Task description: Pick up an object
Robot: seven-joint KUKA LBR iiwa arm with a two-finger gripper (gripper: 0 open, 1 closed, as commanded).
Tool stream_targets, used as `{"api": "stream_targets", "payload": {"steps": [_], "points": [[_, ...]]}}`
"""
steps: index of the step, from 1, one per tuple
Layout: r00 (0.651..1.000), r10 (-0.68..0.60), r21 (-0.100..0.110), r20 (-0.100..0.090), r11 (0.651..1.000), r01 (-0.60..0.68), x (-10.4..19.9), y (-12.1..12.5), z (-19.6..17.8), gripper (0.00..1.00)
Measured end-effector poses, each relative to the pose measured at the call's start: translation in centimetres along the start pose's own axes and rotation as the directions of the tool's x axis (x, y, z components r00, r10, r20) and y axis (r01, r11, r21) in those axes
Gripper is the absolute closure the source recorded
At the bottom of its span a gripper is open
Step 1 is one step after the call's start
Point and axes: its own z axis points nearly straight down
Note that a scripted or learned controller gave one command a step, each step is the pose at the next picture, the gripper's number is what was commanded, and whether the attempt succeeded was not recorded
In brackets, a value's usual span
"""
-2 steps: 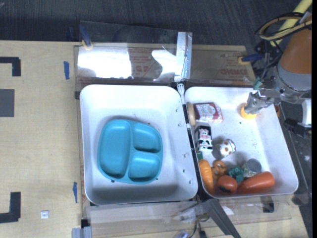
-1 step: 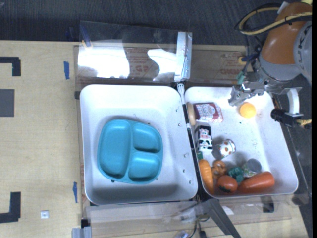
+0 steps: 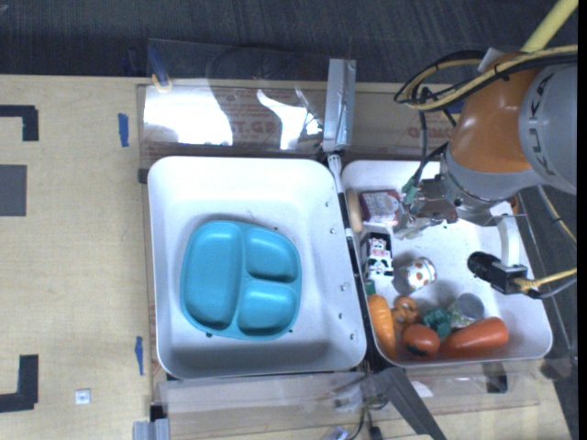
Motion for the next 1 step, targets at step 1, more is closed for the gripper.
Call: {"api": "stream_targets", "payload": {"steps": [1], "points": [[0.999, -0.042, 0.001, 0.0, 0.999, 0.042, 7.7, -5.68, 0.06, 1.0]]}}
